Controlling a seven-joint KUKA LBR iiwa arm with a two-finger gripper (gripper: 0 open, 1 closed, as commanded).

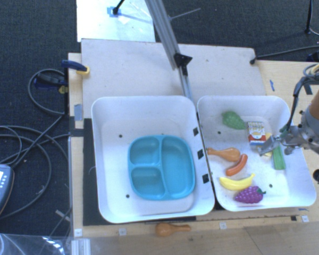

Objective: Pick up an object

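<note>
The right bin (295,187) holds a green leafy vegetable (233,120), a red and white box (257,132), an orange drumstick-shaped piece (226,154), a red sausage (236,165), a yellow banana (236,182), purple grapes (249,195) and a green stick (279,159). My gripper (277,145) reaches in from the right and is low over the stick's upper end. It is open, with one finger on each side of that end. The box lies just to its left.
In the left bin (109,142) lies a blue divided tray (161,167). An orange toy (173,228) rests on the bench in front of the bins. A metal pole (165,25) slants over the back. Cables lie on the floor at left.
</note>
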